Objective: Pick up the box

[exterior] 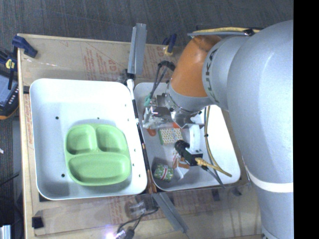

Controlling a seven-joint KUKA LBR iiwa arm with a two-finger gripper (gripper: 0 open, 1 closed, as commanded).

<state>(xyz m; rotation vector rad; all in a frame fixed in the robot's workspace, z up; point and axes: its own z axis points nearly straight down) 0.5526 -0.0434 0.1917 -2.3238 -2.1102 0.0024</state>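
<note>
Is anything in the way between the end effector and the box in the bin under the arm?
Nothing visible is. The end effector hangs over the shallow white bin on the view's right, close beside the small green-and-white patterned box. The small round green item lies apart from both, nearer the bin's lower edge.

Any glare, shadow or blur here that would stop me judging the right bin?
Camera view: light is even, the left bin and green tray crisp with soft shadows; the arm hides and shades much of the right bin, so the box by the gripper looks small and muddy; same view, a glare spot on the bench's near edge.
</note>
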